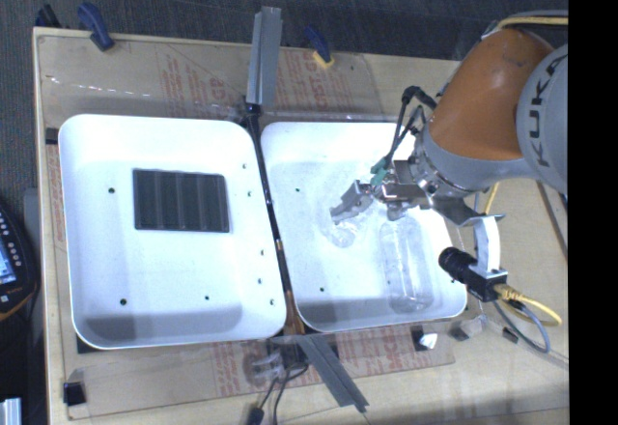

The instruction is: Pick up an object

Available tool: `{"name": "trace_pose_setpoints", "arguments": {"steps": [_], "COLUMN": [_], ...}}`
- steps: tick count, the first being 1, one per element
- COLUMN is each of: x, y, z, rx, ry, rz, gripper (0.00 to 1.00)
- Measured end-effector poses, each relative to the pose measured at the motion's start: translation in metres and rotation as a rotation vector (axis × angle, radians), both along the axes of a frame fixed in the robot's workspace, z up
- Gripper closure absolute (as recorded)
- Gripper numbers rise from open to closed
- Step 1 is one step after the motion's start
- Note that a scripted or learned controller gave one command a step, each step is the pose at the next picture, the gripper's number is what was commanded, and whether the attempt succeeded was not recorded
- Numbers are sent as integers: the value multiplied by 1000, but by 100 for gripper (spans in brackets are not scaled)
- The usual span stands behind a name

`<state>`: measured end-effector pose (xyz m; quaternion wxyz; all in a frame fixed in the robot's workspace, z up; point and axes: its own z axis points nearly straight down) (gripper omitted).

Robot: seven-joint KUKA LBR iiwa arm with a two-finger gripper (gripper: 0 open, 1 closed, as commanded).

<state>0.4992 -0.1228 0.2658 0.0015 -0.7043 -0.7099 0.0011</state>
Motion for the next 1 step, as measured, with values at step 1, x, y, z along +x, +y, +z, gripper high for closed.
{"name": "trace_pose_setpoints", "arguments": {"steps": [1], "x": [37], "y": [-34], "z": [-32], "rx": [-2], "ry": [-1], "rz": [-202], "gripper": [0]}}
